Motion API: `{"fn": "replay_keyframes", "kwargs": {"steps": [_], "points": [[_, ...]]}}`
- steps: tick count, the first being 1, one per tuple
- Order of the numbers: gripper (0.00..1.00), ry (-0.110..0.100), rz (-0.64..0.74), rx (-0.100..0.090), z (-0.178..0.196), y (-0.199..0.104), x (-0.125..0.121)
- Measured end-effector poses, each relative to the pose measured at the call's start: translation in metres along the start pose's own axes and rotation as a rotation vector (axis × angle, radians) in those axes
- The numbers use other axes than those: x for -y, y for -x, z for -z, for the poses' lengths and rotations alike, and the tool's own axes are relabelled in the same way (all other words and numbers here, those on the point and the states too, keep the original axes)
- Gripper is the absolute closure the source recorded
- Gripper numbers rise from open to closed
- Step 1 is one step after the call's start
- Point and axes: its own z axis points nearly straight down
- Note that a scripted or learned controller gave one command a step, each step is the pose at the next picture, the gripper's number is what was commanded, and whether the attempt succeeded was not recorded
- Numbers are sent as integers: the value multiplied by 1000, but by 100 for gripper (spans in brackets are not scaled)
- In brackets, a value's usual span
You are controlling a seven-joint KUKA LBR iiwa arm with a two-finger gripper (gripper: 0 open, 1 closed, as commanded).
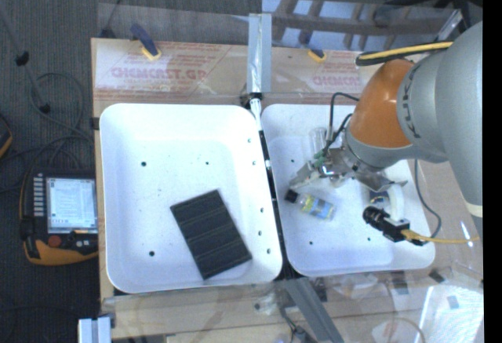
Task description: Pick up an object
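A dark grey ribbed rectangular pad (210, 233) lies flat in the left bin (125, 129), near its front right corner. In the right bin (345, 255) a small clear item with a blue and yellow label (318, 208) rests near the middle. A clear plastic piece (318, 140) sits towards that bin's back. My gripper (312, 175) is low in the right bin, just above and behind the labelled item and close to the wall between the bins. The view does not show anything held in it.
The grey arm with its orange band (384, 114) covers the right bin's right side. A metal post (259, 51) stands behind the divider between the bins. A handheld controller (63, 216) lies on the floor at left.
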Motion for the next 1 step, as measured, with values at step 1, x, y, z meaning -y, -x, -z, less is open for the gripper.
{"fn": "replay_keyframes", "kwargs": {"steps": [1], "points": [[0,-3,57,-1,-2,27,-69]]}}
